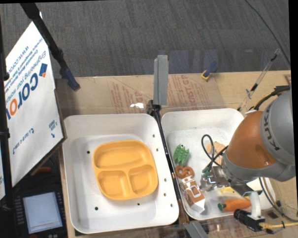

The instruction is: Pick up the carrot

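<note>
Fingers on the gripper (pixel 209 179), spread or closed? From this high slant nobody can tell, because the orange-banded wrist hangs right over them. The tool sits low in the right bin (pixel 203 116), near its middle, just beside a white-and-orange carton (pixel 193 192).

And the carrot (pixel 237 204)? It lies on the bin floor toward the near right corner, near the gripper on its near-right side but apart from it. Nothing is held. It rests lengthwise left to right, with the green top at the left end and the orange body running right, partly tucked under the arm's bulk.

It looks like a small toy vegetable, so probably light and fairly stiff, with a smooth skin that could slip. The body seems to taper, which suggests a squeeze near the thin end might push it out sideways. The thick part just right of the green top looks like the best place to grip, closing across the width, not along the length. Being round, it may also roll on the bare white floor if nudged from one side.

A green toy (pixel 180 153) and an orange pretzel-shaped piece (pixel 184 172) lie farther left, well clear of the carrot. The left bin (pixel 76 144) holds a yellow divided plate (pixel 103 168).
</note>
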Tool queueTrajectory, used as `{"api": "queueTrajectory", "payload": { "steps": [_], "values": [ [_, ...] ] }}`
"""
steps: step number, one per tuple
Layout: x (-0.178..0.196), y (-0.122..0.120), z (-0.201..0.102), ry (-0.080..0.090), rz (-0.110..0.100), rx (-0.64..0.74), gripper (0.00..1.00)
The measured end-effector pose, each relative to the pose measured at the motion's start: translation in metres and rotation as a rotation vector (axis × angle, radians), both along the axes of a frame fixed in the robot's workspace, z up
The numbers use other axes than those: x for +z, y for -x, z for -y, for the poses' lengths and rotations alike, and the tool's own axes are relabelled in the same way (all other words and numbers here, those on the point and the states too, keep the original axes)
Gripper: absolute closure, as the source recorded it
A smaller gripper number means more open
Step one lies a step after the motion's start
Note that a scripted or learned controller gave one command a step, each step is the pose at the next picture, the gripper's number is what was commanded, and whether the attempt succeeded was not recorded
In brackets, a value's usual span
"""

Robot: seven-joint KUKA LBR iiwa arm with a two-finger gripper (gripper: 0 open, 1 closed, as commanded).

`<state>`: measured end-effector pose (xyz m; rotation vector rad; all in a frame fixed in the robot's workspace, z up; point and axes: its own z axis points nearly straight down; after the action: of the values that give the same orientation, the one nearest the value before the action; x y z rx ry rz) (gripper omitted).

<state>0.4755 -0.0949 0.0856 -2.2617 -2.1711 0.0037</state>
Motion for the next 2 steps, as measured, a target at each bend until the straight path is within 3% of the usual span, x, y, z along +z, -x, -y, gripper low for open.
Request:
{"api": "queueTrajectory", "payload": {
  "steps": [1, 2],
  "values": [
    [0.094, -0.001, 0.030, 0.001, 0.004, 0.307, 1.00],
    [0.000, 0.000, 0.035, 0.001, 0.000, -0.061, 1.00]
  ]
}}
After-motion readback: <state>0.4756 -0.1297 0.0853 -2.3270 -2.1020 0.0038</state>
